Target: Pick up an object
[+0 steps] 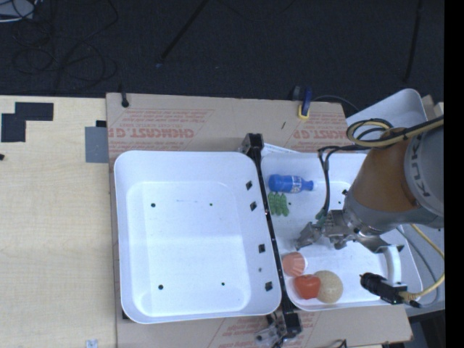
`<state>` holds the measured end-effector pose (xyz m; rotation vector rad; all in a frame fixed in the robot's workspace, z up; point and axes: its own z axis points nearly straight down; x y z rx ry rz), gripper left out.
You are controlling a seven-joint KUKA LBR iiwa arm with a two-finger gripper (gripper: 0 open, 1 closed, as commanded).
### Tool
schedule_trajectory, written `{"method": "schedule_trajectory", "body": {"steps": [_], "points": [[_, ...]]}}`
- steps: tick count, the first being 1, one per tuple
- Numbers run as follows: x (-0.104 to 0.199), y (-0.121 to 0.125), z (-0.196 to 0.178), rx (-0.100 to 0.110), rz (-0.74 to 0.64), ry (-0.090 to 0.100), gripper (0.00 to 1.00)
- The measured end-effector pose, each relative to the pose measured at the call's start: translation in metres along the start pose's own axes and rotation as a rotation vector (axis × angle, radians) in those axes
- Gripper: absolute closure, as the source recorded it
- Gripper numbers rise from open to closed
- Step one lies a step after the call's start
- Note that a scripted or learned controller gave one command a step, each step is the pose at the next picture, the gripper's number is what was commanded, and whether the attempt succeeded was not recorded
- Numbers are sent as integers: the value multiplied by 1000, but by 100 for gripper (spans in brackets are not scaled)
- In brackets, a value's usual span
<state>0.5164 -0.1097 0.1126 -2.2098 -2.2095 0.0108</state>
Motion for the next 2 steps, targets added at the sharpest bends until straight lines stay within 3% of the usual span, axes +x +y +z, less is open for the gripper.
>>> {"method": "schedule_trajectory", "body": {"steps": [1, 2], "points": [[-16, 53, -66, -22, -1, -9, 0], [-57, 42, -108, -18, 2, -9, 0]]}}
